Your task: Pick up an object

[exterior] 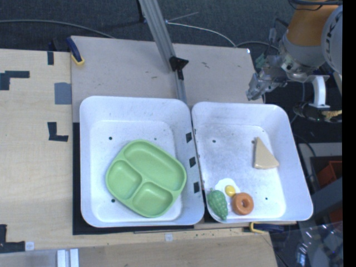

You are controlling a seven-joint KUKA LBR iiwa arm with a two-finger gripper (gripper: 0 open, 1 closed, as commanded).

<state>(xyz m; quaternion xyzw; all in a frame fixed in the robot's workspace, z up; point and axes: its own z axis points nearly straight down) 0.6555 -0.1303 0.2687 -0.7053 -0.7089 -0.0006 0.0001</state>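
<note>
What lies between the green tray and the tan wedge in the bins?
In the camera view, the two bins' adjoining walls lie between the green tray and the tan wedge, then bare white floor of the right bin. No object sits on that stretch.

Matt green plastic tray, speckled white bins, pale wood-grain bench.

**Open floor in the right bin, crowding at its near edge**

Below the gripper, the right bin lies mostly bare. Farther down, a tan wedge sits alone; the fried egg, donut and green vegetable crowd together. The slanted metal pole stands to the gripper's left.
</note>
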